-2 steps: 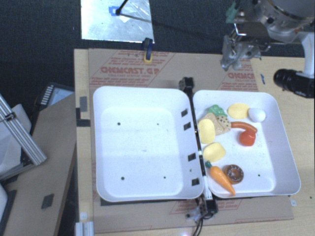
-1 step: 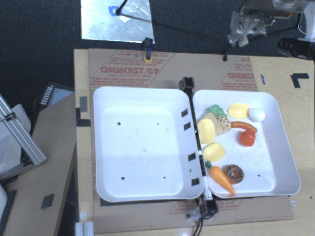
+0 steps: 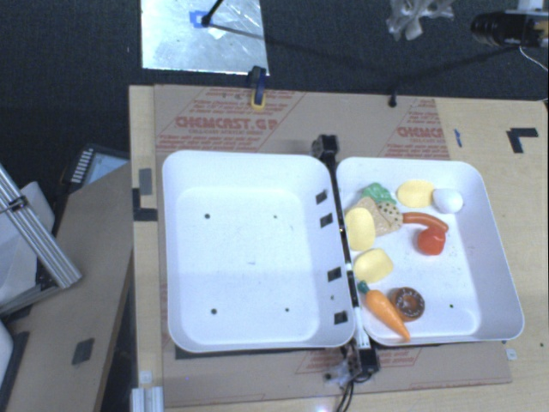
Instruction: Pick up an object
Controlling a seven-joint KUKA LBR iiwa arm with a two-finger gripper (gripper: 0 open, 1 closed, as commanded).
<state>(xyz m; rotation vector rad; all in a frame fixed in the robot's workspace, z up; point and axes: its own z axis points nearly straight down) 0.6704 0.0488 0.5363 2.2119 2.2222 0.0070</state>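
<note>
With the gripper [image 3: 418, 11] up beyond the right bin [image 3: 493, 264], jaws too blurred to tell, the food toys crowd that bin's left side, so reaching for the carrot [image 3: 386, 312] risks nudging the touching doughnut [image 3: 407, 303].

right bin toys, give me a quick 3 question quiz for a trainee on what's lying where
1. True or false: the carrot lies in the left bin.
2. Which item lies closest beside the carrot in the right bin?
A. the white egg
B. the chocolate donut
C. the green leafy piece
3. Fill in: the white egg sits just right of a ____ coloured round piece.

Key:
1. False, it lies in the right bin near its front left corner.
2. B.
3. Yellow.
</note>
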